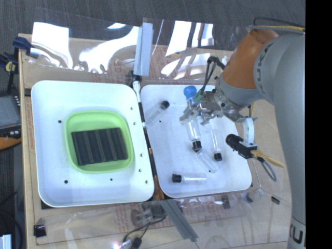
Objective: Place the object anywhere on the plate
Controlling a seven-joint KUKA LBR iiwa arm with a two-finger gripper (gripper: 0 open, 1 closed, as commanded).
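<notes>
Tool point(196, 113): over right bin point(166, 185), grip state you cannot tell | vials point(195, 134) beneath | green plate point(98, 122): left bin point(46, 97).

You've got just the one camera here, fixed above the bench point(78, 219) and tilted so you're looking down at a slant. Both white bins fit in frame: the left bin point(46, 154) fills the left half, the right bin point(171, 139) sits centre-right. The arm point(280, 77) comes in from the right edge, and it's far enough back that bench edges show all round.
</notes>
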